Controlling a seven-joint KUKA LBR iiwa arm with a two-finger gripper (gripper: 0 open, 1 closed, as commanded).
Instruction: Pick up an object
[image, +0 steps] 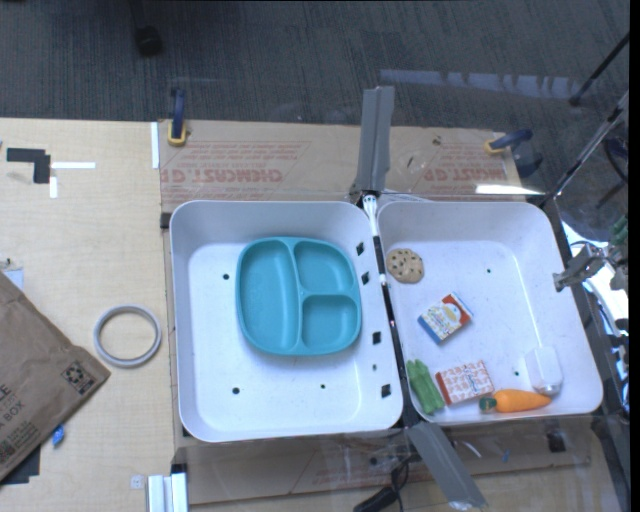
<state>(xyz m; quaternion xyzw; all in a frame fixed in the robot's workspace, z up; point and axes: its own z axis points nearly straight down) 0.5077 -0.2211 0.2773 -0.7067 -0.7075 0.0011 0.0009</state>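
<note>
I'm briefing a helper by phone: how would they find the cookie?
Look in the right bin, at its upper left corner beside the divider. The cookie lies there alone, the sole round, tan, speckled thing; the boxes and carrot sit lower.

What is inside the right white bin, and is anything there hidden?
In the right bin: a cookie, a small carton, a green vegetable, a red-patterned packet, a carrot and a pale object. Anything beneath them is covered.

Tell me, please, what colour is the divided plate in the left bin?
The divided plate is teal blue, seen best in the camera view.
</note>
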